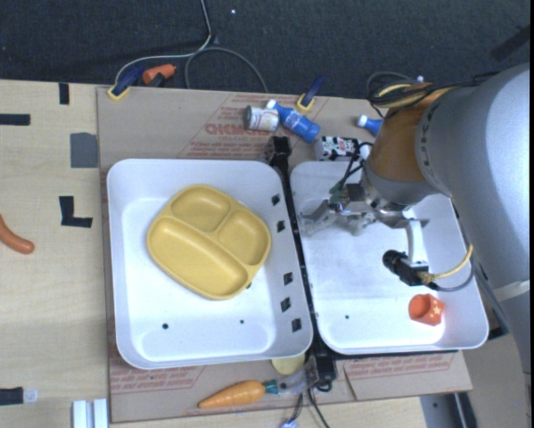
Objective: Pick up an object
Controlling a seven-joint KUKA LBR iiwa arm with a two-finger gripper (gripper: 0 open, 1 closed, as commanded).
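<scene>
The big grey arm (480, 150) reaches in over the right bin (373, 337), and it covers much of that bin's far side. The left bin (128, 266) holds a yellow tray (209, 239), which lies flat in the middle. The tray is wide and low, so it would likely be hard to grab; the gripper could slip off its edge or just push it along. The gripper (331, 210) is low at the far left corner of the right bin, close to the wall between the two bins. It is not clear if it is open or closed, and nothing can be seen in it. A small orange thing (425, 308) sits in the near right corner of the same bin, well apart from the gripper. If the gripper shuts where it is now, it will probably catch nothing. It could also bump the wall, being so near to it. The orange thing looks small and round, so it might roll away when touched.
</scene>
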